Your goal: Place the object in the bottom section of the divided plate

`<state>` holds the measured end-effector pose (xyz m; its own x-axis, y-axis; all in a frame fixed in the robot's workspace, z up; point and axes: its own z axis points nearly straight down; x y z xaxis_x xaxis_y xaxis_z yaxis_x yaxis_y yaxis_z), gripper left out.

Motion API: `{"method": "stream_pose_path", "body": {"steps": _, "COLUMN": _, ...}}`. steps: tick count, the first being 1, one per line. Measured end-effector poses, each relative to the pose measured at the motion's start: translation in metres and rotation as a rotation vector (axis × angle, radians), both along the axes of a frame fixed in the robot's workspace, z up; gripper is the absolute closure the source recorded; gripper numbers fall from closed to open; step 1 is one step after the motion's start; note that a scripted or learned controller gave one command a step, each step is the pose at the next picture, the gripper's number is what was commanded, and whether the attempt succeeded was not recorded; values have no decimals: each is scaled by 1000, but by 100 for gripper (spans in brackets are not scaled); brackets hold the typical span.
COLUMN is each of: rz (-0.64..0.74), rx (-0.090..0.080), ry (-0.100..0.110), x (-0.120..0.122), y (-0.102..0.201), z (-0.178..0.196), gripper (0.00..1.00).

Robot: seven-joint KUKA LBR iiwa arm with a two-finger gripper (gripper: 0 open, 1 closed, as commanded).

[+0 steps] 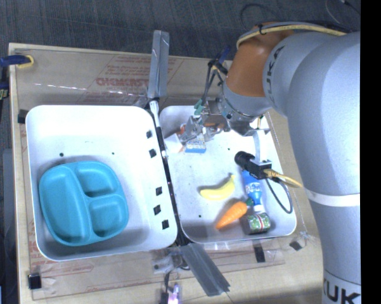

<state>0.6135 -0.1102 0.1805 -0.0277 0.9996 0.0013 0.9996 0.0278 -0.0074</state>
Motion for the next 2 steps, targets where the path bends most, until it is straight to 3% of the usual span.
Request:
{"method": "stream_pose_path", "body": {"steps": 1, "rz": -81, "rx": -2, "ry": -2, "x": 7, "y": 94, "z": 33, "gripper": 100}}
{"method": "stream_pose_path", "body": {"steps": 2, "rz": 109, "rx": -1, "ry": -1, "x": 0, "y": 191, "z": 9, "gripper": 100}}
